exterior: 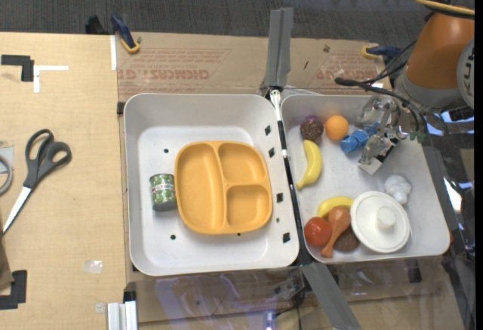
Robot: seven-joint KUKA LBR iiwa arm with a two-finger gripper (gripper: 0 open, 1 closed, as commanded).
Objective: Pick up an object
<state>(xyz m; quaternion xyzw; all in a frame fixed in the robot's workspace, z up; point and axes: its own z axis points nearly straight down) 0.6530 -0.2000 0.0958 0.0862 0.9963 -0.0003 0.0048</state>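
- While working low inside the right bin [423, 177], keep the gripper [377, 141] off the wall close behind it; open or closed, cannot tell.
- Steer clear of the white lidded bowl [379, 221], nearer the camera than the gripper.
- Skip the banana [309, 162], well off toward the view's left.
- Go for the blue object [353, 143], just beside it on that side: centre above, descend straight.
- Avoid nudging the orange ball [336, 127], just past the blue object.

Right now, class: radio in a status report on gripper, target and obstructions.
Gripper low in right bin, beside blue toy. Nothing seen held. Orange and banana close by.
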